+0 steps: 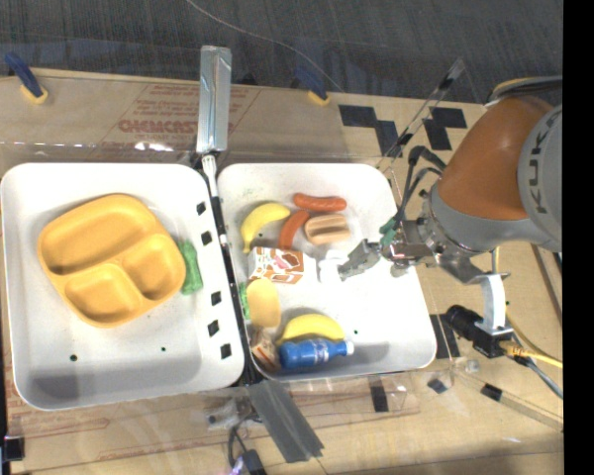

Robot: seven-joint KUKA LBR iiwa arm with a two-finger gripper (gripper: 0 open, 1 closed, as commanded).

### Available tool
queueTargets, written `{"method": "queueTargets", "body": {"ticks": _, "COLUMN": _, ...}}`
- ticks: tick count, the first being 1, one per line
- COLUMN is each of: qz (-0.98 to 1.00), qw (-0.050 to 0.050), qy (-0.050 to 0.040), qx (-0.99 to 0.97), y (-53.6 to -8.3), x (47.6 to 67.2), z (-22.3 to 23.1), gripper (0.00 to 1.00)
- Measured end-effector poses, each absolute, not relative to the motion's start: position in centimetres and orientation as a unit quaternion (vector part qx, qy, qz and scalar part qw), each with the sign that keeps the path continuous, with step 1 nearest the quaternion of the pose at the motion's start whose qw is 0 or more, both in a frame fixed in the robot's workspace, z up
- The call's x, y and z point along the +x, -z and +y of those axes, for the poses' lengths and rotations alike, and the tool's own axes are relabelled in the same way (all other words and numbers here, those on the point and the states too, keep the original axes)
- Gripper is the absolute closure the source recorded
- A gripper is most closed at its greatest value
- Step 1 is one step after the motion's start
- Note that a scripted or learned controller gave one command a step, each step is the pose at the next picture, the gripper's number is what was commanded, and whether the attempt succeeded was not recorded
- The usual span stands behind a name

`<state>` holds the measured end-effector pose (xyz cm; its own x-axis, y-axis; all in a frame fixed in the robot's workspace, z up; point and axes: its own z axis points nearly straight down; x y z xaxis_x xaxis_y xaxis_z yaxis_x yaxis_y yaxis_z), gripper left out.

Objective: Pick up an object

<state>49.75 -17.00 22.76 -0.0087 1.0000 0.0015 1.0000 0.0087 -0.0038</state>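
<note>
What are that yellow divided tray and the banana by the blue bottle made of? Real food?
The tray looks like moulded plastic: one even yellow, smooth rounded compartments, a soft sheen. The banana is probably a plastic toy too, uniformly bright and unblemished, though the picture cannot settle it. The bottle beside it looks like glossy blue plastic.

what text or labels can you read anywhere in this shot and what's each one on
"KU", read sideways, the start of a cut-off word: on the grey arm.
Red print on the cardboard sheet behind the bins: too blurred to read.
Small printed carton in the right bin: print too small to read.
Blue bottle: no readable label.
</note>
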Motion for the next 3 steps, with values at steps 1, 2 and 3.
{"method": "queueTargets", "body": {"ticks": 1, "qz": -0.58, "qw": 0.004, "qy": -0.0028, "qx": -0.814, "y": -10.0, "x": 55.5, "z": -18.8, "gripper": 0.0}}
{"method": "queueTargets", "body": {"ticks": 2, "qz": -0.548, "qw": 0.001, "qy": -0.0002, "qx": -0.837, "y": -9.8, "x": 62.8, "z": -14.8, "gripper": 0.0}}
{"method": "queueTargets", "body": {"ticks": 3, "qz": -0.545, "qw": 0.004, "qy": -0.0044, "qx": -0.839, "y": -9.3, "x": 65.5, "z": -13.0, "gripper": 0.0}}
